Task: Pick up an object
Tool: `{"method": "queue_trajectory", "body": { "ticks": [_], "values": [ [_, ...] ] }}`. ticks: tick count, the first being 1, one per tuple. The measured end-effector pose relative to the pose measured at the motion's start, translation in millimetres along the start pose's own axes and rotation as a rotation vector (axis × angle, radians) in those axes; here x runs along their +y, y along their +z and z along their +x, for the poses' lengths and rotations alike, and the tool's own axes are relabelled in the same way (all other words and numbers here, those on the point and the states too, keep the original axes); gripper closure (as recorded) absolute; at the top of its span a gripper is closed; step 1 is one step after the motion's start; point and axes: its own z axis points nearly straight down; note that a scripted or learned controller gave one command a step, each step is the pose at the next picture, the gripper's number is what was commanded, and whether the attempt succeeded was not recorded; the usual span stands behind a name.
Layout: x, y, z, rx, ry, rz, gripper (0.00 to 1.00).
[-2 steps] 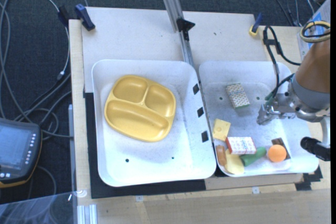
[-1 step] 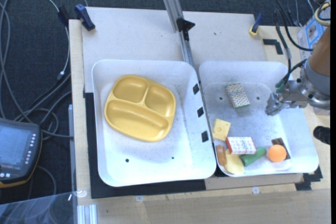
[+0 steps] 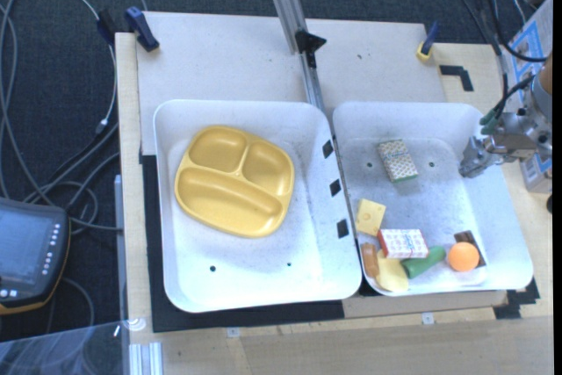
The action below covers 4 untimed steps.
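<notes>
My gripper (image 3: 474, 161) hangs over the right bin (image 3: 492, 215), at its far right edge, w/ nothing between the fingers as far as I can see — whether it's wide or narrow I can't tell, the fingertips are too small and blurred.

Nearest candidate is the patterned block (image 3: 398, 160), lying flat just to the left of my tool, on open bin floor w/ room all round it. It looks stiff, light, boxy — prob. foam or card. I'd take it across the short sides; flat faces should grip well and not slip.

The rest sits bunched toward the near edge, below and left of my tool:
- orange ball (image 3: 464, 256) — round, smooth, likely to roll or squirt out; also close to the bin wall, so poor finger clearance.
- red-and-white box (image 3: 403, 241) — stiff, light, but touching the green piece (image 3: 424, 263) beside it.
- yellow wedge (image 3: 371, 216) — prob. soft foam, would squash a bit; thin, so needs a low grasp.
- a yellow lump (image 3: 392, 276) in the corner, shape unclear.

The yellow divided plate (image 3: 234, 180) is in the left bin (image 3: 176, 277), well away from my tool — wide, shallow, slick plastic, only the rim to pinch. Not my pick.

Best bet: the patterned block, straight down.
</notes>
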Motion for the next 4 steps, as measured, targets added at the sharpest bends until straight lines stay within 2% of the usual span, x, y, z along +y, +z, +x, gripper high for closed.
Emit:
{"method": "queue_trajectory", "body": {
  "ticks": [1,2,4],
  "values": [
    [7.8,18.4,52.8,0.005,-0.005,0.009,1.0],
    [25.7,31.4,99.7,0.005,-0.004,0.009,1.0],
    [47.1,48.9,223.5,0.004,-0.005,0.007,1.0]
  ]
}}
